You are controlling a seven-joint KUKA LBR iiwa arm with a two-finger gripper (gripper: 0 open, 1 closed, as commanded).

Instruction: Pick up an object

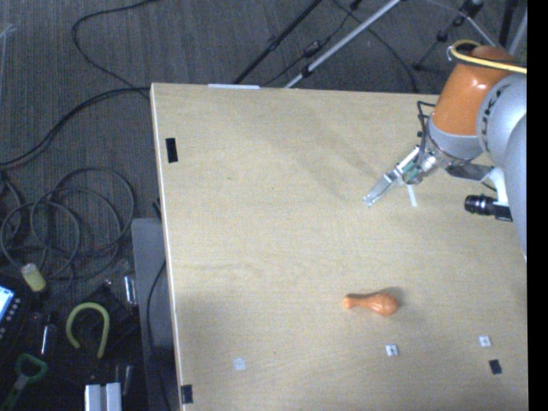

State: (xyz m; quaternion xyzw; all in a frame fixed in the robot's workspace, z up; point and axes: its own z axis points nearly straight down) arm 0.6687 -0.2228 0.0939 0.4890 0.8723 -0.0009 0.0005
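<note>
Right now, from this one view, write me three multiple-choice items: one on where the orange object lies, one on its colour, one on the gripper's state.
1. Where does the orange pear-shaped object lie on the wooden board?
A. By the board's far left corner
B. Toward the near right part of the board
C. On the floor among the cables

2. What colour is that object?
A. Blue
B. Green
C. Orange

3. How does the gripper stand to the object?
A. Apart from it, farther up the picture
B. Closed around it
C. Pressing it flat against the board

Answers: 1 B, it rests low and right of the board's middle. 2 C, its whole surface reads orange. 3 A, bare board separates the gripper tips from the object.
</note>
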